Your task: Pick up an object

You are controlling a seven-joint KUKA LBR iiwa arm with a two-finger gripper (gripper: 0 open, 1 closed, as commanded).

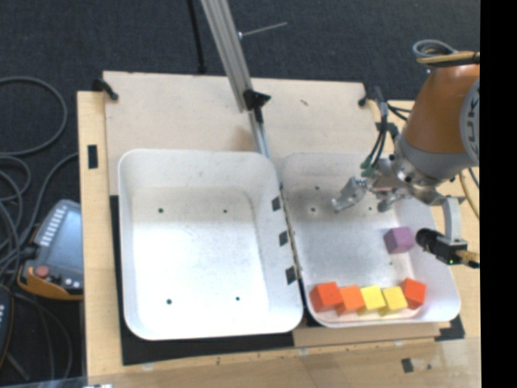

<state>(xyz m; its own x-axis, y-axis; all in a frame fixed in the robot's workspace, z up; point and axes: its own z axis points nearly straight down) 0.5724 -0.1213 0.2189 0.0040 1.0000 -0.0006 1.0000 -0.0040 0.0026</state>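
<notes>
We see the gripper point(367, 199), jaws spread with nothing between them, over bare floor mid-way across the right bin point(339, 249), apart from its walls. The arm point(440, 120) leans in from the right. A purple cube point(397, 239) sits near; orange and yellow blocks point(372, 298) line the near rim.

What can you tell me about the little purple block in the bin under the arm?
The purple block is a small, matte lilac cube, perhaps foam or painted wood. It sits flat on the floor of the white bin, near the side where the arm comes in. It stands alone, apart from the row of orange and yellow blocks along the near wall. The pincer hangs off to its side, not on it.
</notes>
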